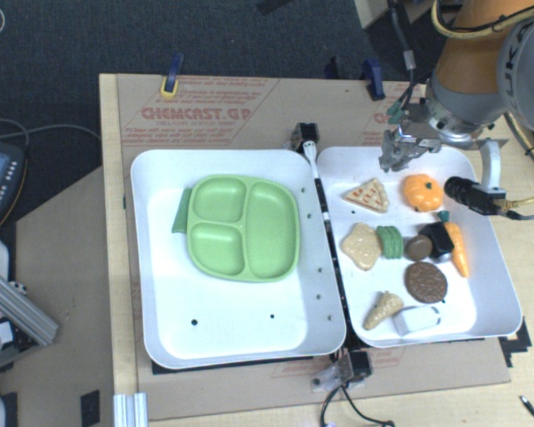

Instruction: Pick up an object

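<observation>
Nearest me, in the right bin (497, 301), I am seeing a white block (417, 320) and a cone (384, 309) lying near the front edge, with a brown cookie (425, 282) just behind them. Further back, a tan biscuit (360, 246) is touching a green piece (390, 241), and a small brown disc (418, 248), a black piece (439, 238) and a carrot (457, 247) are crowding together to their right. Behind those, a pizza slice (368, 196) and an orange (423, 192) are lying apart. In the left bin (151, 283), a green tray (245, 228) is sitting. At the far end, the gripper (399, 154) is hanging over the right bin's back edge, above the pizza slice, nothing between its fingers; I cannot tell whether they are apart or together.
</observation>
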`<move>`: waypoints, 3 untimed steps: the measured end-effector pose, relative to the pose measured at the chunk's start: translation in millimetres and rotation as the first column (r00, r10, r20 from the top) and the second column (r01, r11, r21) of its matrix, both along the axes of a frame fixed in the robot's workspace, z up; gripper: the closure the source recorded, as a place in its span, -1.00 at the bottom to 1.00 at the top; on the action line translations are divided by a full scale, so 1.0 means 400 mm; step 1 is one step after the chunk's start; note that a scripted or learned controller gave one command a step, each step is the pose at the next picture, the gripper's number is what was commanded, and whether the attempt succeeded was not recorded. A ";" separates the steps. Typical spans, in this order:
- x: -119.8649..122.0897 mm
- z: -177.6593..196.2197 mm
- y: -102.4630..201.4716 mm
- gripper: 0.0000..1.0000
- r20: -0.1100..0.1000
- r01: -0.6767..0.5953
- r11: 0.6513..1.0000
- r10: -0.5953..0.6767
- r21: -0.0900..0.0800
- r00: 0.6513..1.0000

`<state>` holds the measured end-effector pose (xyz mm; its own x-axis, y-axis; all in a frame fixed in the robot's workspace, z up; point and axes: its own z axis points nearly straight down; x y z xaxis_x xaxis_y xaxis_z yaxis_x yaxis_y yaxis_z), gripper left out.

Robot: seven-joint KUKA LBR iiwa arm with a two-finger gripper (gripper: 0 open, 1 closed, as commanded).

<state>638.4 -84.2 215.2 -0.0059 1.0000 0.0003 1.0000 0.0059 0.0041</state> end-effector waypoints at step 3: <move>0.065 0.045 0.077 1.00 -0.003 0.007 1.000 -0.007 -0.002 1.000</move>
<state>664.5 -53.6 233.2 0.0009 1.0000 -0.0015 1.0000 -0.0009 0.0014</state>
